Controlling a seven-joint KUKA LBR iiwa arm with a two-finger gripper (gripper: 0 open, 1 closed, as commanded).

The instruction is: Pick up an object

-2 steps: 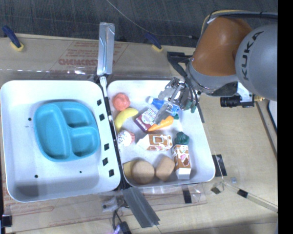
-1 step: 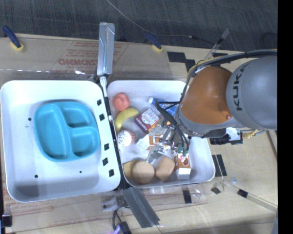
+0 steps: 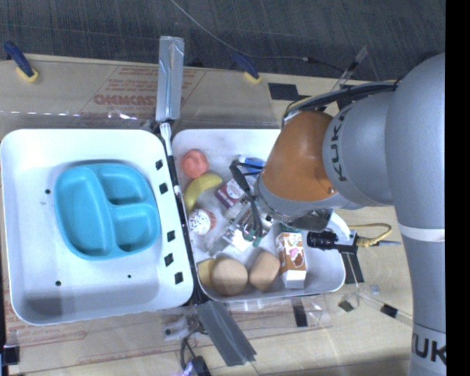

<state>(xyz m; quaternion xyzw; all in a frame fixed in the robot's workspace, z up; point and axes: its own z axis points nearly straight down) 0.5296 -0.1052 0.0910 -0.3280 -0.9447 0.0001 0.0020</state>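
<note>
The right bin [image 3: 219, 141] holds several small items: a pink-red ball [image 3: 193, 163], a yellow banana [image 3: 201, 186], a small round white and red object [image 3: 200, 222], two tan egg-like shapes [image 3: 229, 276] [image 3: 264, 269], and a small carton [image 3: 292, 258]. My gripper [image 3: 247, 224] reaches down into the middle of this bin, over a jumble of packets beside the banana. The grey and orange wrist [image 3: 301, 163] hangs over the bin's right half and hides what lies beneath it.
The left bin [image 3: 23, 233] carries a blue divided tray [image 3: 107, 209]. A metal divider post [image 3: 169, 77] stands at the back between the bins. Clamps and cables lie along the cardboard bench [image 3: 219, 84] behind.
</note>
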